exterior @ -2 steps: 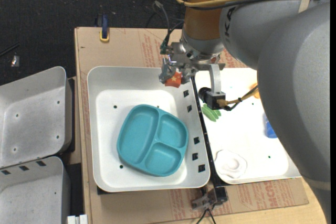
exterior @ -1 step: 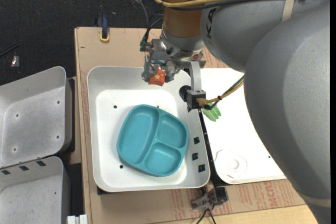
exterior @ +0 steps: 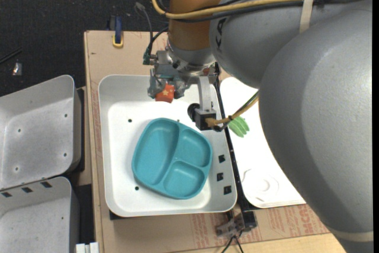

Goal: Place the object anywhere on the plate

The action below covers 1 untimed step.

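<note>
Sitting at tool (exterior: 167, 87): orange object (exterior: 166, 93)

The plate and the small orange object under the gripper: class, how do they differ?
The plate is teal, the object orange-red. The plate is far larger. The plate lies flat in the bin, divided into compartments; the object sits up at the gripper, beyond the plate's far rim. Both are over the same bin.

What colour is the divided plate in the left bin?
Teal blue; the three-compartment plastic plate shows clearly in the camera view, lying in the shallow white bin.
</note>
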Available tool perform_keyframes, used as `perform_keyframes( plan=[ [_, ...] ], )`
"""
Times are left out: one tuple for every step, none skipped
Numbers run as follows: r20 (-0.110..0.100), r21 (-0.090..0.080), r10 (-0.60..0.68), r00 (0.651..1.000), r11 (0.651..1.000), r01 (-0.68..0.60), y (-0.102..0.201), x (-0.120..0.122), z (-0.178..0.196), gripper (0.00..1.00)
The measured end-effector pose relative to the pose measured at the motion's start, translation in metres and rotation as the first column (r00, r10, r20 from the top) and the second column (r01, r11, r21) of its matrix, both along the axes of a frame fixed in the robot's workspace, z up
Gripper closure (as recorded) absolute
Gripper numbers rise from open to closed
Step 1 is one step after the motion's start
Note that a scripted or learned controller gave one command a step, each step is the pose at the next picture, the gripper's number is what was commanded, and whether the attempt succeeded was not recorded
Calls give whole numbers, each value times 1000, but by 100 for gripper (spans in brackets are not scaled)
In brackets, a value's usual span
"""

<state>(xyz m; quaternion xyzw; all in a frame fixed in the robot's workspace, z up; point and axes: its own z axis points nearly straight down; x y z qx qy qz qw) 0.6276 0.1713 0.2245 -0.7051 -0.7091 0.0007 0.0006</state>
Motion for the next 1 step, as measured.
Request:
perform_keyframes(
  plan=[
    [1, 0, -2, 1000, 1000, 2, -2, 0, 1, 0]
  ],
)
